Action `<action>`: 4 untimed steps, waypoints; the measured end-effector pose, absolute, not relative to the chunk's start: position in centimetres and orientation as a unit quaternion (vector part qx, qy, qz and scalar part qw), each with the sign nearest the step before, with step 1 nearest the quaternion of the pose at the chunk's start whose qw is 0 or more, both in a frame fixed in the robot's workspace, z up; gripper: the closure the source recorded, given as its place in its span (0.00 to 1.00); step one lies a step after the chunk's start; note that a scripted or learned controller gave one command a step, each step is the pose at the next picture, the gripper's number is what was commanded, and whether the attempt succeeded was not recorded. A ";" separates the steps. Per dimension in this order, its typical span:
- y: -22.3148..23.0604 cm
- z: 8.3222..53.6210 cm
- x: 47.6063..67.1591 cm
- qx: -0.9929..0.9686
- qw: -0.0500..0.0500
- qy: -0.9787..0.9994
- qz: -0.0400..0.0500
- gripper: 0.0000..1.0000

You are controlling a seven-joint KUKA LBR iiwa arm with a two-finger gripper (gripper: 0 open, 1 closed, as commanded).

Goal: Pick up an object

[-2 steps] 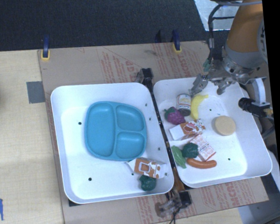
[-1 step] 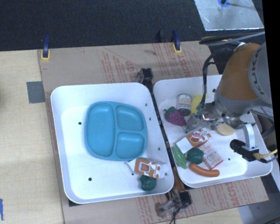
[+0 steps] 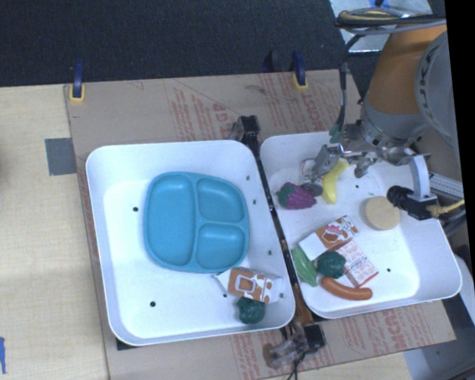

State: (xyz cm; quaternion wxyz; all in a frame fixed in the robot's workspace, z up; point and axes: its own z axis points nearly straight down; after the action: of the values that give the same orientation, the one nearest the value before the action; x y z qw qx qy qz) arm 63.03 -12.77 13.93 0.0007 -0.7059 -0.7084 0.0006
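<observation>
Bench: two bins point(image 3: 108, 241); one blue tray point(image 3: 195, 220); hand point(image 3: 329, 165) over banana point(image 3: 331, 185), grip unclear.

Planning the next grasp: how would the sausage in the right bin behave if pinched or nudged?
The sausage looks like a smooth, glossy toy, so probably light and a bit slippery. Its rounded, elongated shape suggests that it could roll if nudged sideways. It lies against a card, which may shift too.

arm: enters from right, orange band showing | gripper point(image 3: 329, 165): lowered, pointing left
</observation>
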 end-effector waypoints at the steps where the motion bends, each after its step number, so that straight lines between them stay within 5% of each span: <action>1: -14.6 9.1 51.6 -0.706 0.002 -0.709 0.002 0.00; 2: -14.7 10.2 51.6 -0.704 0.002 -0.710 0.003 1.00; 3: -7.8 19.6 55.3 -0.705 0.001 -0.709 0.000 1.00; 4: -7.9 19.6 55.2 -0.706 0.001 -0.709 0.001 0.00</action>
State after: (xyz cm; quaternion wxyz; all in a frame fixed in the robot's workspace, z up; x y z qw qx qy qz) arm 55.24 -7.88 19.56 0.0014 -0.7055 -0.7087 0.0011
